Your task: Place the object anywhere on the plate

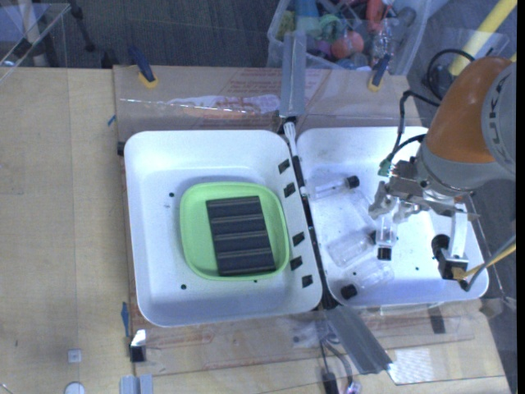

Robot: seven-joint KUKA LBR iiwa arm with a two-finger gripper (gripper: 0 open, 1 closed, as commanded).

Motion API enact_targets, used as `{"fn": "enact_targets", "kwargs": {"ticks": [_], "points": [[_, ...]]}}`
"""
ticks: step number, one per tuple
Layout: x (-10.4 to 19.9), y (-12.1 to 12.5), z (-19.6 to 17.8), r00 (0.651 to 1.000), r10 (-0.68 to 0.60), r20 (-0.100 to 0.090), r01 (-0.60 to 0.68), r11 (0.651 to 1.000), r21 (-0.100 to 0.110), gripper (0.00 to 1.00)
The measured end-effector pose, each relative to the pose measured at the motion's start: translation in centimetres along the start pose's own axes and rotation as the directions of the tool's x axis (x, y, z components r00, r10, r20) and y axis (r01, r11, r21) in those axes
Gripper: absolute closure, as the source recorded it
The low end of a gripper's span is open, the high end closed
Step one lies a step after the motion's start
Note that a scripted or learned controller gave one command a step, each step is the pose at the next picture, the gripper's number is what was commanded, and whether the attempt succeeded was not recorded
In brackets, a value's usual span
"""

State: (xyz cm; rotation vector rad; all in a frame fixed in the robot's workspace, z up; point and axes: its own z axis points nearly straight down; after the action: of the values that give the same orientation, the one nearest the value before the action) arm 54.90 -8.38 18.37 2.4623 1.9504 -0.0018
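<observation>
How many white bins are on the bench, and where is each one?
2. The left bin holds a green plate with a black object on it. The right bin, beside it, is where the gripper reaches.

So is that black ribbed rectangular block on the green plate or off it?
On it: the black ribbed rectangular block lies flat inside the green plate, green rim showing around it, in the left white bin.

Two white bins are set side by side: the right bin (361,142) is found under the pincer (383,245), the left bin (148,220) well off to its left. A clear tube (335,187) with a black cap is seen up-left of the pincer, and a clear plastic piece (349,249) just left of it. A tub of colourful toys (344,15) is parked way behind, past the bins.
</observation>
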Motion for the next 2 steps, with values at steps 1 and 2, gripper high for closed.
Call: {"fn": "enact_targets", "kwargs": {"ticks": [1,2], "points": [[5.26,6.60,-0.05,0.995,-0.100,0.000,0.100,0.995,0.001,1.00],[5.32,6.60,-0.07,0.995,-0.100,0.000,0.100,0.995,0.001,0.00]]}}
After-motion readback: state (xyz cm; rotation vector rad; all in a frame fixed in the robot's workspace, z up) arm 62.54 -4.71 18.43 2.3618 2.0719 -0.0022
